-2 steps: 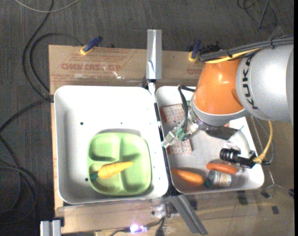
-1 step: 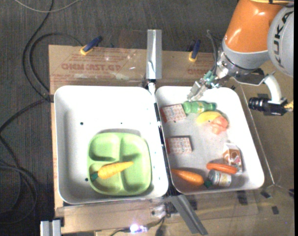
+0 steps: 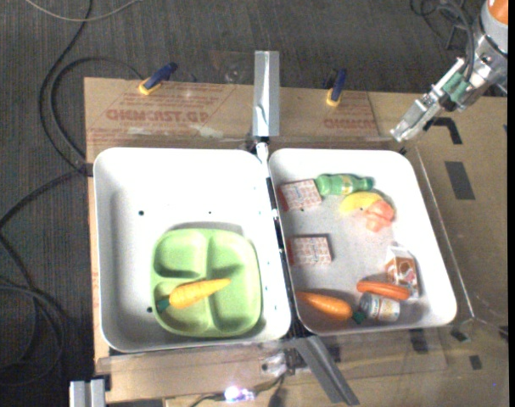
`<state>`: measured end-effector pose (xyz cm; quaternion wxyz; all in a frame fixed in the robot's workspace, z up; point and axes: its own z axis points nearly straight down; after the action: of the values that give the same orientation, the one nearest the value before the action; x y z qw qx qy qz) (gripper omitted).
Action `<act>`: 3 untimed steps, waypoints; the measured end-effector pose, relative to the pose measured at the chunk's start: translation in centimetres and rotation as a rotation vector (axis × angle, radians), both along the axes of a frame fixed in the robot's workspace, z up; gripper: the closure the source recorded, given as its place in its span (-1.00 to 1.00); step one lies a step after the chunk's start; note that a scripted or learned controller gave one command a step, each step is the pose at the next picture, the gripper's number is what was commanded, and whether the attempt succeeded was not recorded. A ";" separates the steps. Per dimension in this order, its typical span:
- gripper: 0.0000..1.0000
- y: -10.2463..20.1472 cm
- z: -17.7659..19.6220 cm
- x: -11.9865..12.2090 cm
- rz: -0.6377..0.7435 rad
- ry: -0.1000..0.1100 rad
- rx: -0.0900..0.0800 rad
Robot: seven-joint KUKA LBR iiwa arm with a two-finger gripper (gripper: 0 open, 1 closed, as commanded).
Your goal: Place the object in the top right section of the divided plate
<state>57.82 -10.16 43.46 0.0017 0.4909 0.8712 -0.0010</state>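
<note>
Starting nearest the camera, we see the green divided plate (image 3: 208,283) sitting low in the left bin (image 3: 121,176). A yellow-orange carrot (image 3: 199,292) lies across the plate, its thick end down in the lower left section and its tip reaching over the central ridge toward the right. We judge this to be the task's object, though the task sentence does not name it. The top right section looks bare, so placement is not done as far as we can see; the carrot is on the plate but in the wrong spot, straddling dividers.

Next, the right bin (image 3: 427,227) holds the clutter: a darker orange carrot (image 3: 323,303) near the front edge, a small jar (image 3: 377,308) beside it, a red sausage-like piece (image 3: 383,290), a small packet (image 3: 401,268), two checkered red-and-white boxes (image 3: 310,249), a yellow-and-pink fruit piece (image 3: 372,209) and a green bottle (image 3: 345,183) at the back.

Farthest off, the pincer (image 3: 407,129) hangs above the brown worktop (image 3: 181,113) just beyond the right bin's far right corner, arm coming in from the upper right. Its fingers seem to sit close together with nothing visible between them, but they are too small for us to call it open or closed: cannot tell.

Carrot to pincer: well apart, diagonal across both bins, the carrot near left and the pincer far right. What's left, in our judgement: travel over to the plate, pick the carrot, shift it into the top right section.
</note>
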 end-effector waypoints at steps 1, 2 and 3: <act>1.00 1.4 -0.1 -2.2 0.006 0.001 -0.001; 1.00 -8.7 -0.5 -7.6 0.086 0.000 -0.001; 1.00 -12.4 0.0 -9.2 0.360 0.001 -0.002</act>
<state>48.63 -22.53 43.49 0.0020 0.3269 0.9451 -0.0016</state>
